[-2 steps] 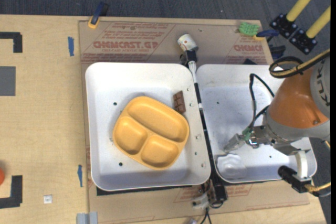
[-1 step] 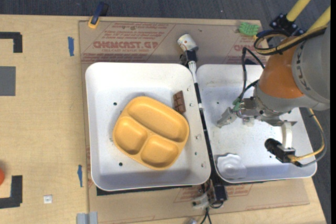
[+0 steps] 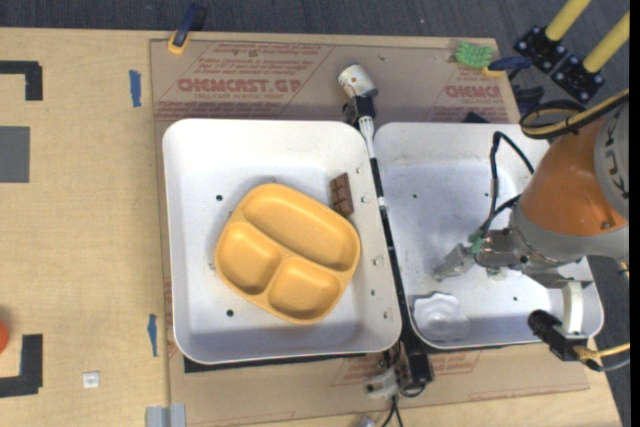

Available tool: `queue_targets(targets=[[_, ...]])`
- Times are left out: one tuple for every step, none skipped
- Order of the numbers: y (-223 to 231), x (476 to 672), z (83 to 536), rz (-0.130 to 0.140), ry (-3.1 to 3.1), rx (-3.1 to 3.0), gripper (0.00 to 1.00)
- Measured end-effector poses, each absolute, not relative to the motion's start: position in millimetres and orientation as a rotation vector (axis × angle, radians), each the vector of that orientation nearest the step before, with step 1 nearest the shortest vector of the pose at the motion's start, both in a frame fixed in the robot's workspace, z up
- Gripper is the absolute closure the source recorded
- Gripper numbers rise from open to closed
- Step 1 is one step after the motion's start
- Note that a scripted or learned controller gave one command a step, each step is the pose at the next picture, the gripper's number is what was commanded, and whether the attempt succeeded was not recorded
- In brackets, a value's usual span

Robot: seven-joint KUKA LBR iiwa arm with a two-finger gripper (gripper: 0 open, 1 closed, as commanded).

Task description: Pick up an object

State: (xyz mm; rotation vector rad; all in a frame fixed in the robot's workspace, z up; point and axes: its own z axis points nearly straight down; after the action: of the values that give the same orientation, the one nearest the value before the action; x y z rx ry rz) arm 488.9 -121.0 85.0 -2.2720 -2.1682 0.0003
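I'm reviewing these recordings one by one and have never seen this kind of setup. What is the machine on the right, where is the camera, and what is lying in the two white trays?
The picture comes from one fixed camera above the bench, looking down at a slant. The grey machine with the orange band is a robot arm reaching in from the right. Its gripper, the two-finger part that grasps things, sits low over the right bin. I see nothing between its fingers.

The left bin holds a yellow divided tray with three compartments, and a small brown piece lies near that bin's right wall. In the right bin, a small clear or white object lies near the front, below the gripper; it is too faint to identify.

The job is to pick up an object.
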Motion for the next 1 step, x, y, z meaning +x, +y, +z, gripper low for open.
queue_targets(targets=[[-99.3,531.5,85.3,-0.002,-1.967,-2.451,0.0]])
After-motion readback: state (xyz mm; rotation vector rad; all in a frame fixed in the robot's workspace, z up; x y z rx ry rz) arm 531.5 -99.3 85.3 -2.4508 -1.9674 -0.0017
